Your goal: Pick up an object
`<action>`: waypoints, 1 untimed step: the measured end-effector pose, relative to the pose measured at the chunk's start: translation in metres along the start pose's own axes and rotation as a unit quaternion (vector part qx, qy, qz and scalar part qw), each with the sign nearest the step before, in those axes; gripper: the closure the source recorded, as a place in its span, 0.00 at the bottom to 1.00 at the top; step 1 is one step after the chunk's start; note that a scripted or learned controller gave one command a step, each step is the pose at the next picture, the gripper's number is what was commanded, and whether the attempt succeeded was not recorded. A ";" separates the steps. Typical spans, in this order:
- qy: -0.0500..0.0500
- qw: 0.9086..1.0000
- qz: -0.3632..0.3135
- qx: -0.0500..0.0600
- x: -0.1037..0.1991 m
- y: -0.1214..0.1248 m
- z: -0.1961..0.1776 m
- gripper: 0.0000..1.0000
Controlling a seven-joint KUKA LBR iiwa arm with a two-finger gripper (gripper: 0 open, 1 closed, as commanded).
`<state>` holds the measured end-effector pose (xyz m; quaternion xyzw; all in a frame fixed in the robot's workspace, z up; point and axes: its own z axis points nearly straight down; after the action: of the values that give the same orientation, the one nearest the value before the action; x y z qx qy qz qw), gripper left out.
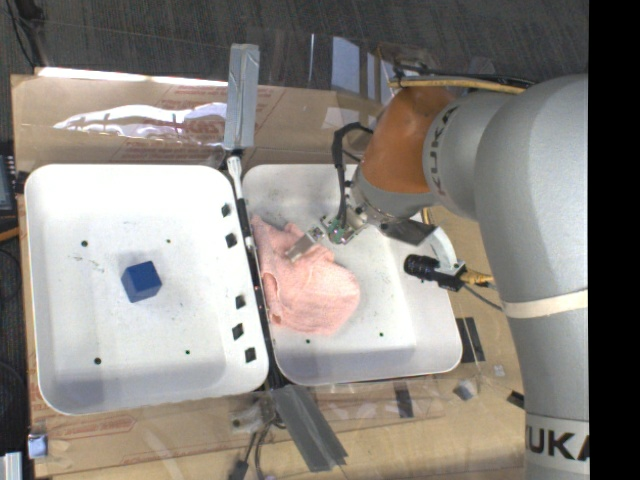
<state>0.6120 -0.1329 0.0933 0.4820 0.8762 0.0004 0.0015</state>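
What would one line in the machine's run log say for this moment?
arm: over right bin | gripper: down at pink cloth, upper edge | grip: cannot tell | blue cube: left bin, untouched

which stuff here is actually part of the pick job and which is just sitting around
In the job:
gripper, down at the pink cloth
pink cloth, in the right bin

Just lying about:
blue cube, alone in the left bin

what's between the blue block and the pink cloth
In the camera view, the blue block sits in the left bin and the pink cloth in the right bin. Between them: bare white floor, then the bins' adjoining walls.
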 end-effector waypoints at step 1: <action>0.001 1.000 -0.002 0.000 0.000 0.001 -0.010 1.00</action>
<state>0.6126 -0.1322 0.1038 0.4803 0.8771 0.0004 0.0008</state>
